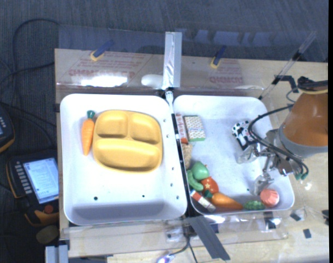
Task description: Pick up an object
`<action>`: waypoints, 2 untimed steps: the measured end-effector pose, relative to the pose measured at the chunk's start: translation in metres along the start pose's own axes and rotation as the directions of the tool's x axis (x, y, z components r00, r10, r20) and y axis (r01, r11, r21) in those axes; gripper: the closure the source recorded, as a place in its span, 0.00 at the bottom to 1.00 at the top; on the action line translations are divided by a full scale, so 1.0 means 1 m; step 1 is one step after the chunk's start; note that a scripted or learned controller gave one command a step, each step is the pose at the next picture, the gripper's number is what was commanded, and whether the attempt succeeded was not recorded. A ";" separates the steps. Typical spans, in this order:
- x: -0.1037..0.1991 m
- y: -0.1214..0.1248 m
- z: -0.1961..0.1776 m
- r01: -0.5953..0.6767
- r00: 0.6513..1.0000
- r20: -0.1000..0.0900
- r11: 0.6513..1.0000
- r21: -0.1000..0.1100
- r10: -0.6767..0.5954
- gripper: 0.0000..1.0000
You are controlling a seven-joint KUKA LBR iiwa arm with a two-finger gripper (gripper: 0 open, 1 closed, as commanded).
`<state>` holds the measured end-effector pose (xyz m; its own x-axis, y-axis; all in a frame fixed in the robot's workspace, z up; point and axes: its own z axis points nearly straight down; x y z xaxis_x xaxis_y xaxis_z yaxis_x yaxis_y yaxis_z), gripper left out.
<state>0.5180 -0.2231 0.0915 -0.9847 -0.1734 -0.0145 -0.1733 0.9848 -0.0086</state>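
Camera view: two white bins side by side on the table [311, 75], seen from above at a slant. Landmark is the right bin [221, 104]. Left bin [73, 190], touching the right bin's left wall, holds a yellow divided tray [128, 140] with a toy carrot [88, 135] just beside the tray's left edge, lying lengthwise, green top up-frame.

Inside the right bin: a patterned small box [194, 128] near its upper left corner; a green toy vegetable [198, 172] and a red piece with a star [209, 184] by its left wall, lower half; another orange carrot [225, 201] along its bottom wall; a red-pink ball [269, 197] in its lower right corner, with a small green bit [255, 205] just beside it; a black-and-white toy [241, 130] in the upper right part.

Arm [309, 122] enters over the right bin's right wall, orange band visible, cables trailing. Gripper [260, 158] hangs over the right side of the bin, between the black-and-white toy and the ball, close above the ball. Cannot tell how the gripper is set; nothing is visibly held in it.
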 end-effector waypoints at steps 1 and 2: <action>-0.061 -0.013 0.002 0.173 0.985 -0.003 0.985 -0.002 -0.173 0.00; -0.062 -0.009 0.002 0.349 0.937 -0.001 0.937 -0.003 -0.349 0.00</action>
<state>0.5809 -0.2214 0.0903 -0.8626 -0.5058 -0.0095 -0.5057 0.8626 -0.0102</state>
